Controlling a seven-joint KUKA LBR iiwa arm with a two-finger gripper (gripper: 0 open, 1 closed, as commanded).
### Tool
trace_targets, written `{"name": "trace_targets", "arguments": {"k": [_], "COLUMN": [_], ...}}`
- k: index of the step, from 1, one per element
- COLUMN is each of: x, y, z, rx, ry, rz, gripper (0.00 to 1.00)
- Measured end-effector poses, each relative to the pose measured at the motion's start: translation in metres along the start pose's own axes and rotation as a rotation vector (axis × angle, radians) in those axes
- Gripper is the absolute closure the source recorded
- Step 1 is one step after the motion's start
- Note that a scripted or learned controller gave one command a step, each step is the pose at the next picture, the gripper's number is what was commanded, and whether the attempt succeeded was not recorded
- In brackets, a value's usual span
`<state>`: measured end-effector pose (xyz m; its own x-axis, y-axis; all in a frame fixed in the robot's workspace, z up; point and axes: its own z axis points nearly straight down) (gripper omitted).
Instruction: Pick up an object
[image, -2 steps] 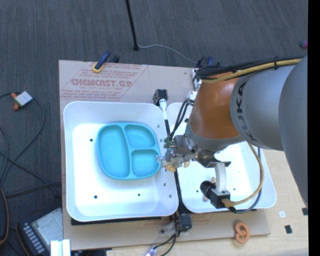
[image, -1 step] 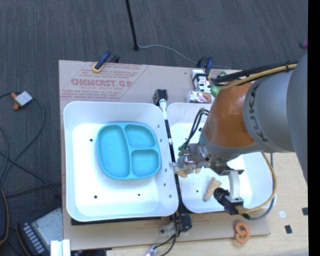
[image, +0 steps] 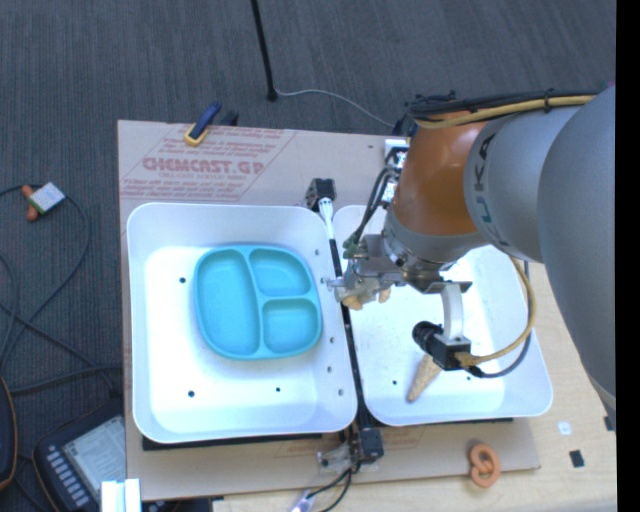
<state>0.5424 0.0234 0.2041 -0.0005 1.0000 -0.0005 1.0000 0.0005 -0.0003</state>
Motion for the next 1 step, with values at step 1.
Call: {"name": "trace_targets", "arguments": {"k": [1], "x": [0.0001], "y": [-0.0003], "z": [-0.0089], "rx": [0.003], "ry": [0.0], "rz": [0.0], "gripper": [1.0]}}
